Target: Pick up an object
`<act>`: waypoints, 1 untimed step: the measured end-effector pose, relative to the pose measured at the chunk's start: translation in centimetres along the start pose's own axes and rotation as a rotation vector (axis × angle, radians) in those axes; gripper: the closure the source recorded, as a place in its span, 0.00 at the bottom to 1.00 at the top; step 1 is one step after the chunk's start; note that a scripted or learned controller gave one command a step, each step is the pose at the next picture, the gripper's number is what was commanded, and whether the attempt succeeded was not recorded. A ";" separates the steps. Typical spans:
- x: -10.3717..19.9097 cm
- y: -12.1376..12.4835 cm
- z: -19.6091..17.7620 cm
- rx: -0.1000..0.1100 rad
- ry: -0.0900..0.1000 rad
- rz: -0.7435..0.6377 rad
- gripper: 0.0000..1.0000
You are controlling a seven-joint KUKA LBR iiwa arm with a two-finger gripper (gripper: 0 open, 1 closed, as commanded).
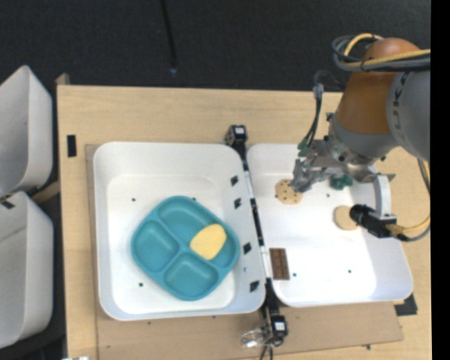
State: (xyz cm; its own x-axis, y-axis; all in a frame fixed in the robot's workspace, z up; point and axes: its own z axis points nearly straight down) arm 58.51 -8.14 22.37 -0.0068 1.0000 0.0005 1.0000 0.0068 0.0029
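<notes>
- Camera view, right bin (375,276): the arm reaches in over the far right corner, with the gripper (304,180) low over the bin's far left part, close to the divider between the two bins.
- Whether the gripper is released or clenched, I cannot tell; the wrist and its cabling hide the tips from above.
- Nearest candidate for the pick: a small round brown cookie (287,192) lying flat on the bin floor, just beside the gripper on its left. It looks to sit on the floor, not in a grasp.
- Second item: a tan round biscuit (344,218) nearer the bin's right wall, partly covered by a black fitting on the arm.
- A small brown tag (278,263) lies near the front left corner of the same bin.
- Camera view, left bin (105,201): a teal divided plate (165,250) sits in the middle toward the front, with a yellow lemon-like piece (208,241) in its right compartment. Both are well apart from the gripper.
- Risk, my judgement: the cookie is thin and flat, so a closing grip offset to one side may only nudge it toward the divider wall.
- Risk, also: a descent too shallow would close on air above it.
</notes>
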 end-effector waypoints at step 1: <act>4.6 1.2 0.4 0.000 0.000 0.000 1.00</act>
State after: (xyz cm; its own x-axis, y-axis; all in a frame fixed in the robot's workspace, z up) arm 59.69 -3.53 22.00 -0.0064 1.0000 0.0005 1.0000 0.0064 0.0024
